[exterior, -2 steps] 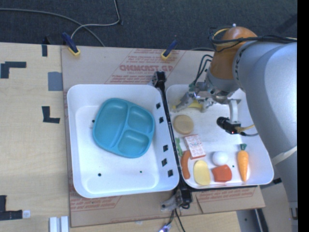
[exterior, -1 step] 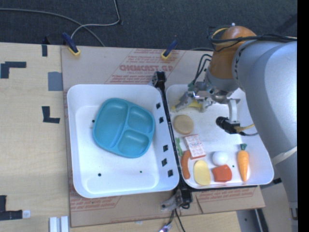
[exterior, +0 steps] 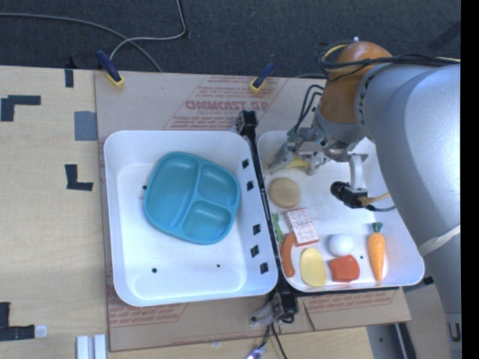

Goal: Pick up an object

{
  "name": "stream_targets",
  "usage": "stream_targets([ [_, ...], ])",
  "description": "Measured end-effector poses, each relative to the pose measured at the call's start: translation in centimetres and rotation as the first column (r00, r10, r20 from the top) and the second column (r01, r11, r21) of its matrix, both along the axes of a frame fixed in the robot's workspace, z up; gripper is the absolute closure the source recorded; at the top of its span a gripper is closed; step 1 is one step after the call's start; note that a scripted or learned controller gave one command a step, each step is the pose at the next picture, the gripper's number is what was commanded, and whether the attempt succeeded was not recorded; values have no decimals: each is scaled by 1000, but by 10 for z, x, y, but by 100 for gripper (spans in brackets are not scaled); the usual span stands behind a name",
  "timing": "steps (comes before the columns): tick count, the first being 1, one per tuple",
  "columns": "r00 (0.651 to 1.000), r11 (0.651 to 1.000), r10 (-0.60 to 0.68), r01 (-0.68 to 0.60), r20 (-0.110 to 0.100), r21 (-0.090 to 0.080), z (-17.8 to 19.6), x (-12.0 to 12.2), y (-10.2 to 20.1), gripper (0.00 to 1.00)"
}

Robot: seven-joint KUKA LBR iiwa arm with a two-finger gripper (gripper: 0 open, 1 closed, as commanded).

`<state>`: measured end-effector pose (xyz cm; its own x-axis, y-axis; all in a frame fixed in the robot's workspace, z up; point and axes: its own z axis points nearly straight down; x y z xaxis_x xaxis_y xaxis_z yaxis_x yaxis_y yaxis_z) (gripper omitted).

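Honestly, this looks like a grab that could easily whiff. The gripper (exterior: 299, 155) is low over the far end of the right bin (exterior: 408, 271), right next to the divider between the 2 bins, and I can't tell if it's got hold of anything. There's a bit of yellow under it, too hidden to say what it is.

Nearest candidate is the round tan cookie-looking thing (exterior: 284, 192), just in front of the gripper. It's flat and low, so my guess is it slides away or gets pushed down instead of lifted.

The rest is crowded at the near end: a small pink-and-white packet (exterior: 302, 226), a white egg (exterior: 341, 244), a red block (exterior: 344, 268), a pale yellow piece (exterior: 313, 267), plus 2 carrots, one (exterior: 287, 254) along the divider and the other (exterior: 376, 254) near the right wall. Going in there risks nudging a neighbour.

The left bin (exterior: 120, 223) holds a blue divided plate (exterior: 191, 197), well apart from the action.
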<state>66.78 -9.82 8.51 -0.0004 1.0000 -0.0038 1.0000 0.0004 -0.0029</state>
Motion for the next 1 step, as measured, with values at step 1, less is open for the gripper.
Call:
stream_targets([
  [1, 1000, 1000, 1, -1, 2, 2, 9, 0, -15, 0],
])
